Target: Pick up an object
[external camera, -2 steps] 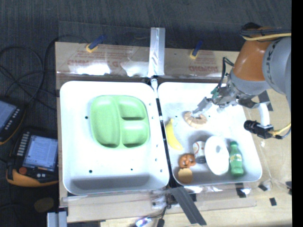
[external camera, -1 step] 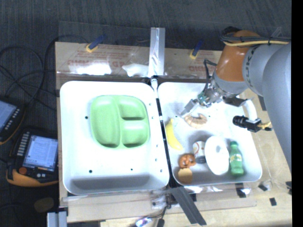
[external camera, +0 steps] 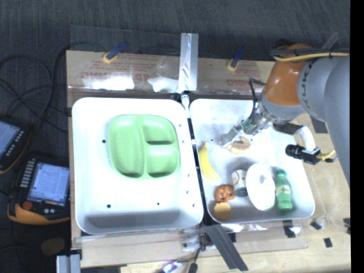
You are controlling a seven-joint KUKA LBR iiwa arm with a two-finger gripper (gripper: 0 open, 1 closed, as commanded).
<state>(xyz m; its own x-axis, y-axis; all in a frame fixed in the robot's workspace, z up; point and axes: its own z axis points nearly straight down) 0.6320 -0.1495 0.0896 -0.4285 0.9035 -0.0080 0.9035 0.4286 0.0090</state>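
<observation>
Gripper (external camera: 238,133) is reaching low into the right bin (external camera: 307,209), jaw spread can't tell. A small tan bun-like item (external camera: 240,145) is lying just beside the tip, at its 5 o'clock. Judging: should be centring over it, closing gently since it looks soft. Curved smooth banana (external camera: 207,162) at 7 o'clock, glossy green bottle (external camera: 282,191) and round white lid (external camera: 261,186) at 5. Moulded green divided tray (external camera: 143,144) is sitting in the left bin (external camera: 91,209).
</observation>
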